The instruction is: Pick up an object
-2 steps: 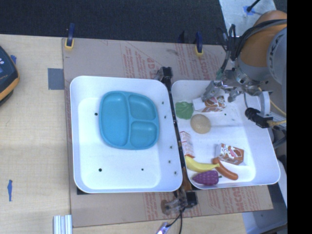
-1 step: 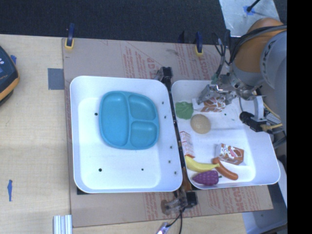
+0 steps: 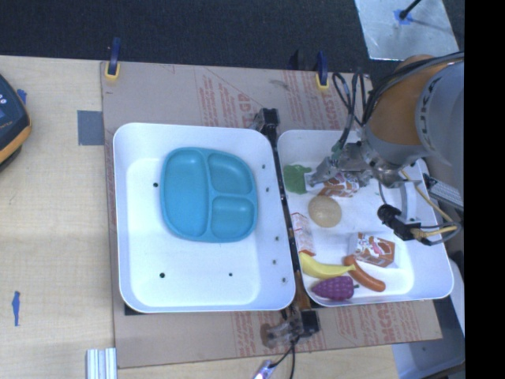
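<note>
My gripper (image 3: 338, 172) hangs low over the upper part of the right bin (image 3: 432, 284), directly above a red and white snack packet (image 3: 346, 186). Just left of it lies a green piece (image 3: 296, 178), and a tan ball (image 3: 324, 211) rests just below it. Nearer the front of the bin are a second red and white packet (image 3: 373, 249), a yellow banana (image 3: 322, 267), purple grapes (image 3: 334, 289) and an orange sausage (image 3: 368, 277). A small wrapper (image 3: 302, 230) lies against the bin's left wall. No object is visibly held.
The left bin (image 3: 197, 294) holds a blue divided plate (image 3: 209, 193). The arm's orange band (image 3: 398, 101) and black cables (image 3: 406, 226) hang over the right bin's right side. A yellow and black device (image 3: 9, 121) sits at the bench's left edge.
</note>
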You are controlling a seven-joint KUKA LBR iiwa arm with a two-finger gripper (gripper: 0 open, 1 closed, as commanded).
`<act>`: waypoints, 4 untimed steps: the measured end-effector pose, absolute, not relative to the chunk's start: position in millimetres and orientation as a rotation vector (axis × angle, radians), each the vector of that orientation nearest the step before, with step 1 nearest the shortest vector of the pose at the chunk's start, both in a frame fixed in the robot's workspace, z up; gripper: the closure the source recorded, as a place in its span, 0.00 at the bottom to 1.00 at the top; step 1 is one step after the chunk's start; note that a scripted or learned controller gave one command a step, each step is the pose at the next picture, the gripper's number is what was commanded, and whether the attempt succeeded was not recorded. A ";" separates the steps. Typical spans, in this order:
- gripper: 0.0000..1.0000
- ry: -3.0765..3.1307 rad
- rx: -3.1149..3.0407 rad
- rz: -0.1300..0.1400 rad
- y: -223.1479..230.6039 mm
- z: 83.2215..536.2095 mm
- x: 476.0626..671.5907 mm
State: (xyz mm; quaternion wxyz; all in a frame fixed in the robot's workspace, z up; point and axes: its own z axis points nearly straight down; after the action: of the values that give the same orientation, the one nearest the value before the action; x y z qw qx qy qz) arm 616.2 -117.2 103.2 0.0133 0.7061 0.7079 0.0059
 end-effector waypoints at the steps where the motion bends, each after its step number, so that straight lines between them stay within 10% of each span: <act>1: 0.00 2.217 2.211 0.006 -107.3 102.1 660.5; 2: 1.00 2.217 2.206 0.008 -109.0 116.2 662.3; 3: 1.00 2.228 2.216 -0.003 -58.6 192.8 578.9; 4: 0.00 2.228 2.218 -0.005 -59.0 191.9 578.2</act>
State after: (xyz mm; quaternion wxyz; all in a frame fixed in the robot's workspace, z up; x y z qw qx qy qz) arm 578.2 -59.0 191.9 -0.0012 0.7056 0.7086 -0.0017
